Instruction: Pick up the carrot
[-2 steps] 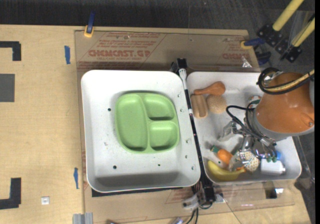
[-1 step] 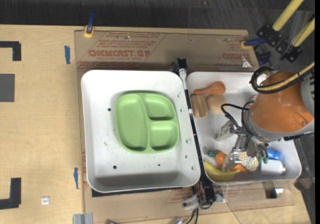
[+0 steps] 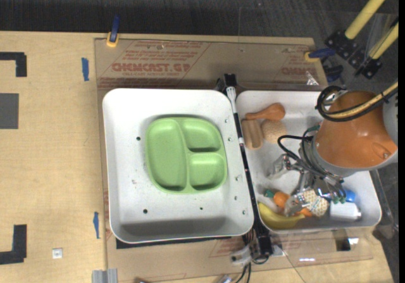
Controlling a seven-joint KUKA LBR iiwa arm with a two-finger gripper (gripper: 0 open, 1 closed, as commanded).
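Start at the bottom of the frame, where you see the near edge of the table (image 3: 50, 212) and the front rims of the two bins. In the lower right, the right bin (image 3: 373, 212) holds a cluster of things against its near wall: a yellow banana (image 3: 273, 217) curving along the front, a white object with a blue end (image 3: 345, 207) to its right, and between them the carrot (image 3: 279, 199), a small orange piece with a green tip, just above the banana. The tool (image 3: 302, 201) is down in this same cluster, just to the right of the carrot, with a speckled item right at it (too tangled there to name). Whether the tool is released or clenched you cannot tell. Above it the orange band (image 3: 351, 136) of the arm fills the right side of the bin.

Further up, at the bin's far left corner, lie tan wooden pieces (image 3: 262, 125).

In the frame's centre, the left bin (image 3: 126, 117) carries a green divided plate (image 3: 186, 154).

Beyond both bins lies printed cardboard (image 3: 152, 60).
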